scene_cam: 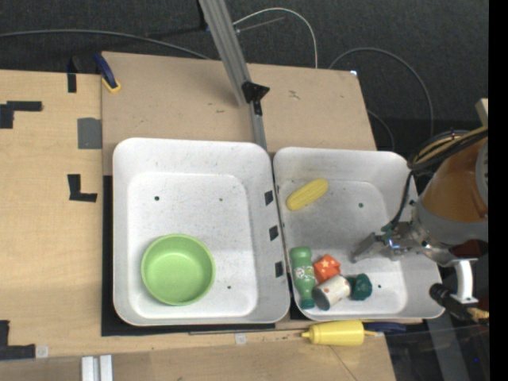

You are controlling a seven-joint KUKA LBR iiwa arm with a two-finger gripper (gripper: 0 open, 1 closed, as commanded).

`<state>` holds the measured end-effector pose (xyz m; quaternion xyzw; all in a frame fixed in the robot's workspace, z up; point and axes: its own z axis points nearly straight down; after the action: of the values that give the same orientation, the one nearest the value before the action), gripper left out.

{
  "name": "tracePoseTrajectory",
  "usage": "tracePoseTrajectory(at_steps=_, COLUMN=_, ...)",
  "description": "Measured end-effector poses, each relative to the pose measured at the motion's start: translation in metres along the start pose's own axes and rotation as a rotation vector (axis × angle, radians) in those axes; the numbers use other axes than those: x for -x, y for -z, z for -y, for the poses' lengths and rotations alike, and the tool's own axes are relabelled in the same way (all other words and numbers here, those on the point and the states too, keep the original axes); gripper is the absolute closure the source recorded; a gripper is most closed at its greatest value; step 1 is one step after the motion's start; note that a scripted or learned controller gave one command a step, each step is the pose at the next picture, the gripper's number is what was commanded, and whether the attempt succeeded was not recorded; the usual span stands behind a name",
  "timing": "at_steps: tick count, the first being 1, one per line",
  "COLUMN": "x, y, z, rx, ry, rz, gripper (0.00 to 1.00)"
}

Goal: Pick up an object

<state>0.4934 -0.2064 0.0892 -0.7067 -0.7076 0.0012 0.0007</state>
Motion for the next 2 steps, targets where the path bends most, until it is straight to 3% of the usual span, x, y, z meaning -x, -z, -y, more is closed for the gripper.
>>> tracePoseTrajectory(at_steps=1, x=-0.001, y=0.012, z=0.000, rx=-0.001, ry=0.001, rz=-0.002, gripper=1.00)
tracePoseTrajectory(at_steps=2, x=-0.002, y=0.054, z=0.003, rx=0.004, ry=0.000, rz=0.000, gripper=1.00)
